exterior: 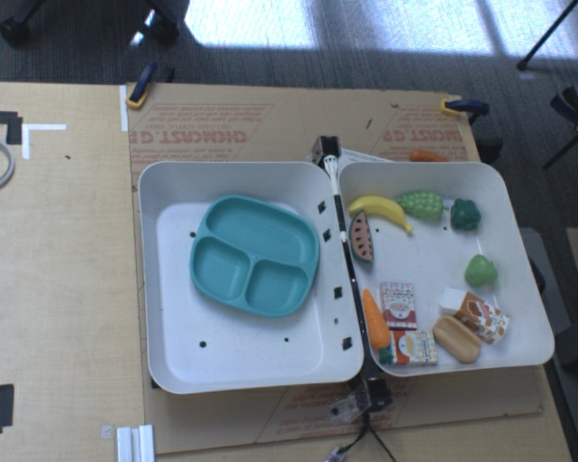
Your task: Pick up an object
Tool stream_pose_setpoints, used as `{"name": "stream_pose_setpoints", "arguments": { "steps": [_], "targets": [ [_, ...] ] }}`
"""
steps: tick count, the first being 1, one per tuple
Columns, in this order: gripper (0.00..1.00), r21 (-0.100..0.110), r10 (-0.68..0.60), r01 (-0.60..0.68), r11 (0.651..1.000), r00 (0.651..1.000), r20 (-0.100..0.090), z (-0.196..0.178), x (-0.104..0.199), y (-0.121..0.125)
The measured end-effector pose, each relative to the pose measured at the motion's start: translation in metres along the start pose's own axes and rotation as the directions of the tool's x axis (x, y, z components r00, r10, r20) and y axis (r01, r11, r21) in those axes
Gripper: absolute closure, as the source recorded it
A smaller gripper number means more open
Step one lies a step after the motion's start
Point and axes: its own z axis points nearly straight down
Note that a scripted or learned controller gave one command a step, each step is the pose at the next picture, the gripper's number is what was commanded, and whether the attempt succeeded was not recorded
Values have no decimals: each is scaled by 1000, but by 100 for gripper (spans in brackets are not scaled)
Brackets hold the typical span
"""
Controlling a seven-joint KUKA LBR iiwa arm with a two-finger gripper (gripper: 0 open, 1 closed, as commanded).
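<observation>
The right bin (519, 248) holds several toy foods: a yellow banana (380, 210), a watermelon slice (363, 236), a green grape bunch (421, 205), a dark green broccoli (464, 215), a green round piece (481, 270), an orange carrot (375, 320), a red-and-white carton (397, 305), a small box (417, 347), a bread roll (457, 340) and a wrapped snack (483, 317). The left bin (173, 345) carries a teal divided tray (256, 256).
Both bins rest on a cardboard sheet (221, 128) atop the wooden bench (48, 287). Clamps (139, 87) hold the cardboard's far corners. A black bracket (326, 149) sits between the bins at the back, and cables (365, 407) at the front.
</observation>
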Motion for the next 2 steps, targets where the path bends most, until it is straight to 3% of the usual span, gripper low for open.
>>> {"name": "stream_pose_setpoints", "arguments": {
  "steps": [2],
  "targets": [
    [100, -5, -9, 9, 1000, 1000, 5, -19, 0, 3]
  ]
}}
